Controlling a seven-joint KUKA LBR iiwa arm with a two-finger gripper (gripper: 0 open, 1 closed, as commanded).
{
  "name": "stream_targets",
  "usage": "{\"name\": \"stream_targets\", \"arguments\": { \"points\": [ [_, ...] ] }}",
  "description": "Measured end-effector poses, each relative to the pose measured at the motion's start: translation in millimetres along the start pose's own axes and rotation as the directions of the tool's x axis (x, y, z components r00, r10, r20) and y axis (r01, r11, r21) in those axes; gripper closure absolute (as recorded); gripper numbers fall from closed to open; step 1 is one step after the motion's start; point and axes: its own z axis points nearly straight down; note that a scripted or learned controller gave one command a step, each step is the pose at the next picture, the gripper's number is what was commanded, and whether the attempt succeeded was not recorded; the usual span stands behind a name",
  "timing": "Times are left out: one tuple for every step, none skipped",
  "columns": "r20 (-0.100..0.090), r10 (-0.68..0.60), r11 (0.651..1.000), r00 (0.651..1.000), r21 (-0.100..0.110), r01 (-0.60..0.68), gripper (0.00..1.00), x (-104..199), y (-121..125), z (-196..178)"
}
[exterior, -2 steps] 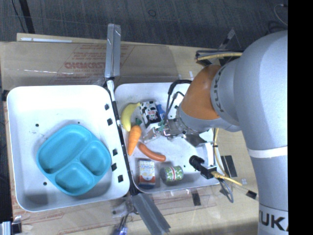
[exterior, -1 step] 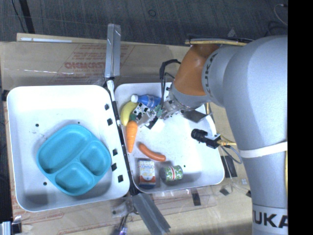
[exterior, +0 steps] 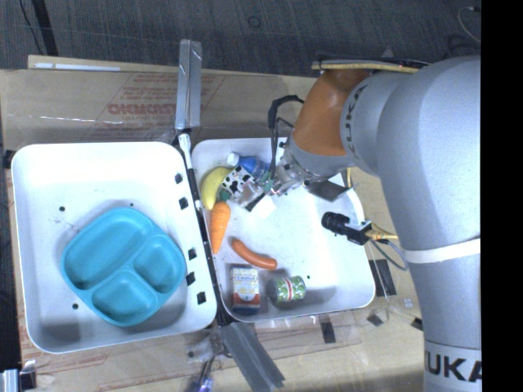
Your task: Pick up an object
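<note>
Camera view | carrot [exterior: 219, 223] upright, tip down | gripper [exterior: 263, 188] above

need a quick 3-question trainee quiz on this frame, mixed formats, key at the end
1. True or false: the blue three-compartment plastic plate lies in the left white bin.
2. Which lies nearest the near wall of the right white bin? A) yellow banana B) orange carrot C) small green can
3. Fill in: the gripper is down at the ___ end of the right white bin, beside the black-and-white spotted toy.

Key: 1 true; 2 C; 3 far
</note>
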Motion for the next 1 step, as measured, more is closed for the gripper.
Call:
{"name": "stream_targets", "arguments": {
  "points": [
    [0.001,-0.098,0.995,0.995,-0.001,0.098,1.00,16.5,59.5,-151.3]
  ]
}}
